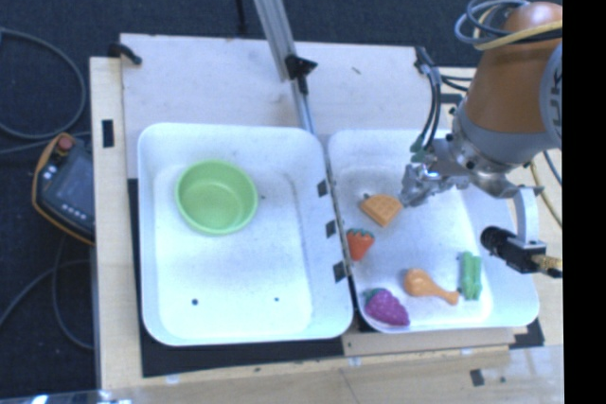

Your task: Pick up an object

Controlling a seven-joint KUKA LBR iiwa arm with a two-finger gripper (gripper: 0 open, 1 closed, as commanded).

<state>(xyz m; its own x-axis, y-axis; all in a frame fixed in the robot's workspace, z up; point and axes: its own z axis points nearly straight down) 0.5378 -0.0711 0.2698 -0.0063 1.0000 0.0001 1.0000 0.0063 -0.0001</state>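
From my remote station, I see two shallow white bins side by side on the pale counter [208,80], with the grey-and-orange arm [511,80] reaching in from the right.

The left bin [161,298] holds a single item: a light green bowl [217,196], upright, sitting in the upper left part of the bin, with bare white floor around it.

The right bin [497,298] carries the rest. An orange waffle-like wedge [381,209] lies near the bin's middle, toward its upper half. Below and left of it, close to the divider between the bins, rests a red strawberry [360,243] with a green top. At the lower edge, a purple bunch of grapes [386,307] lies against the near rim. To its right lies an orange drumstick-shaped piece [430,286], and just beside that, farther right, a green stick-shaped vegetable [470,276] stands roughly lengthwise along the bin.

The gripper [417,187] hangs low over the right bin, just to the right of the orange wedge and very close to it; I cannot tell from this slant whether it touches. Nothing shows between the fingers, and I cannot tell how far apart they stand.

A slanted metal pole [270,14] rises from the counter behind the bins, and a handheld control unit [64,186] lies on the dark floor to the left.
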